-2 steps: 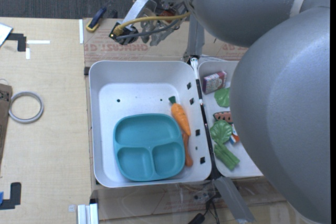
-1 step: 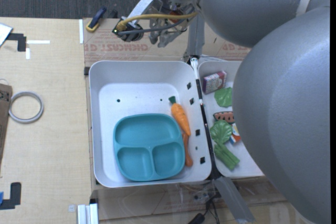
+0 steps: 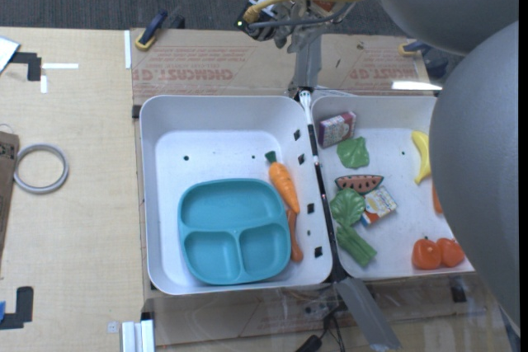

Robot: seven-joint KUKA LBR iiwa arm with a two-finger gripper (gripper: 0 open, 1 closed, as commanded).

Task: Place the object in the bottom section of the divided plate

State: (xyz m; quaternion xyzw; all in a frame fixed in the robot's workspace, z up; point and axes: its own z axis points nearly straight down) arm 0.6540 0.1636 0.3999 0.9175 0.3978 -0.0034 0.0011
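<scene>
A teal divided plate (image 3: 235, 231) lies in the left bin (image 3: 165, 144), with one wide section at the far side and two smaller ones at the near side; all sections look bare. An orange carrot (image 3: 285, 184) lies against the plate's right rim, near the wall between the bins. Another orange piece (image 3: 294, 241) lies just below it beside the plate. My gripper (image 3: 306, 72) hangs above the far edge of the bins, over the dividing wall, well away from the plate and carrot. Nothing shows in it.
The right bin (image 3: 388, 115) holds a maroon box (image 3: 337, 129), a green leaf (image 3: 353, 152), a watermelon slice (image 3: 359, 182), broccoli (image 3: 346, 208), a small carton (image 3: 379, 204), tomatoes (image 3: 437, 253) and a banana (image 3: 421, 155). The arm covers its right side. A tape roll (image 3: 37, 168) lies far left.
</scene>
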